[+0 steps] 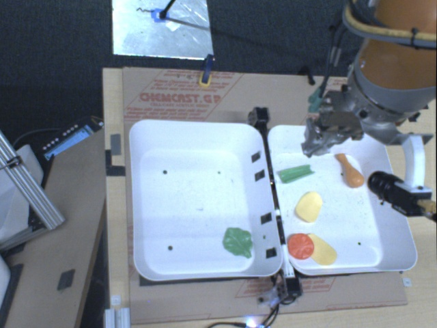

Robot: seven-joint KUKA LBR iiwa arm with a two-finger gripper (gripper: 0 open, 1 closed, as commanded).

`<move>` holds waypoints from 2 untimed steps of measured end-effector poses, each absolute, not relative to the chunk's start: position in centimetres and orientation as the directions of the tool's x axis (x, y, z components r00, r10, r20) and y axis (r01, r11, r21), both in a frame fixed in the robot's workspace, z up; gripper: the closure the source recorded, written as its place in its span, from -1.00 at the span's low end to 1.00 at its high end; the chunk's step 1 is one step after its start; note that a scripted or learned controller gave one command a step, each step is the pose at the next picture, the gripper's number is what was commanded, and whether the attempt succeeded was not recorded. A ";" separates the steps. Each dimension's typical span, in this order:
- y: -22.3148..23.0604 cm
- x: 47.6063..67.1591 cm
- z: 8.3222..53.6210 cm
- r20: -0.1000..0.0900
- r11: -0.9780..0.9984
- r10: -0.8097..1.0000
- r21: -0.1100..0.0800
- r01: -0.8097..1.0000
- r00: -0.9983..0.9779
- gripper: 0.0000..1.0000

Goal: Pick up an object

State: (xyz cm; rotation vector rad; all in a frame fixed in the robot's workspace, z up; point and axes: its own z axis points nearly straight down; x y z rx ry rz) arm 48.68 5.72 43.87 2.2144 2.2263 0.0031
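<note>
The fingers hung over the far edge of the right bin, pointing down, but the dark metal there was too blurred to tell whether they stood apart or together, and nothing could be seen between them. As a judgement, then, the pick had not yet been made: no object was lifted, and reaching, closing and raising all remained to do. Taking the green pod as the landmark, the fingers sat just beyond it and slightly toward the arm's side, near but not touching. The orange carrot-shaped piece lay level with the pod, further toward the arm. A pale yellow piece lay nearer the camera than the pod, and past that again a red ball rested touching a second yellow piece, close to the bin's near wall. Across the divider from the pod, in the left bin, 1 green leafy lump sat alone near the near corner, well apart from the pod. All 6 things lay flat on the bin floors. The pod seemed the likeliest target, being closest under the wrist. Both bins rested on a cardboard sheet on the table.
</note>
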 end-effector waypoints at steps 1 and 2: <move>7.9 48.7 43.0 0.000 0.006 1.000 0.002 1.000 -0.006 1.00; 10.1 48.6 42.5 0.001 0.006 1.000 0.001 1.000 -0.006 1.00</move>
